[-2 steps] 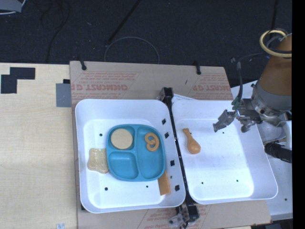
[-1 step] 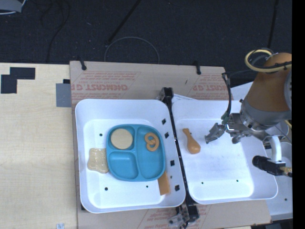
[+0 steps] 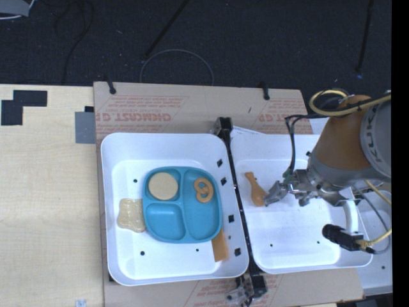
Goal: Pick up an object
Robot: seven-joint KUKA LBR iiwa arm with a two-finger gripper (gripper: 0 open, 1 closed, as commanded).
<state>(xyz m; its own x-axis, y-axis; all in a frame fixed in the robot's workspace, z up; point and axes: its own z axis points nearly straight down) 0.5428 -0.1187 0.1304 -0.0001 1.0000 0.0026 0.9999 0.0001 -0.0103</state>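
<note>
Orange-brown spoon [image 3: 255, 188] lies just beside the claw [image 3: 273, 194] (grip state unclear) in right bin [image 3: 300, 261].

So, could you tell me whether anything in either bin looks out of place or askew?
Slightly. In the left bin, a tan piece lies beside the blue tray rather than in it, and a brown strip pokes from under its corner. The round cracker and pretzel sit in compartments.
</note>
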